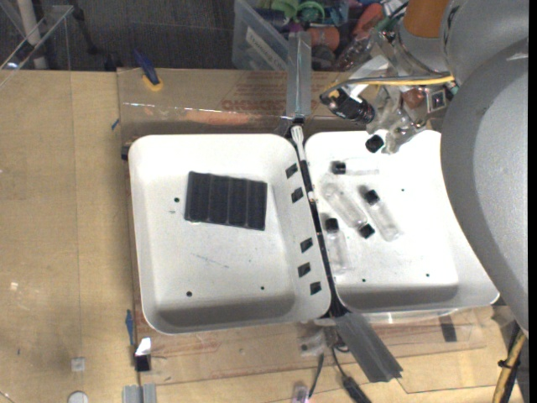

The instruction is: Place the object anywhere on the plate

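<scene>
We see the gripper over the back edge of the right bin, toward its left corner; can't tell whether it's apart or together. Just in front of it, approx. four clear vials w/ black caps lie scattered in that bin's left half, one close to the divider btwn the bins. The plate, a dark ribbed rectangle, lies flat in the left bin, well apart from the vials. Both bins sit on the tabletop.
</scene>
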Controlling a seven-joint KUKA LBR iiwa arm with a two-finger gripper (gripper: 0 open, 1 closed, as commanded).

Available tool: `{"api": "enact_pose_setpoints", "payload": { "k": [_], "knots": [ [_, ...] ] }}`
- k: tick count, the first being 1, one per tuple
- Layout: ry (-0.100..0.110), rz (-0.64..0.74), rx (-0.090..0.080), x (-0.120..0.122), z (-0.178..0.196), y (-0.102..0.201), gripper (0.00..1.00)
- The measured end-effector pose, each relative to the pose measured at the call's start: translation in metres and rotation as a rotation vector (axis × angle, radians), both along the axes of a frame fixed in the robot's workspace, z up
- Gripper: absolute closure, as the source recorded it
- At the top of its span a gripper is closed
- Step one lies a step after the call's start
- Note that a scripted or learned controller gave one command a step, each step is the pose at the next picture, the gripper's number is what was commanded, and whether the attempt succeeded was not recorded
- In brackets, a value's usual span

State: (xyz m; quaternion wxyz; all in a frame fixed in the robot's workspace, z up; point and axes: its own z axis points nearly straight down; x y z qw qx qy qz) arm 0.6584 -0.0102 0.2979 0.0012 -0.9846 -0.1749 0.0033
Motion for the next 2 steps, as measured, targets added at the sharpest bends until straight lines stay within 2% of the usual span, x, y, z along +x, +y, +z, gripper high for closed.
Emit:
{"api": "enact_pose_setpoints", "payload": {
  "k": [1,2],
  "knots": [
    [-0.001,0.051,0.000,0.000,0.000,0.028,1.00],
    [-0.006,0.130,-0.001,-0.014,0.034,0.074,1.00]
  ]
}}
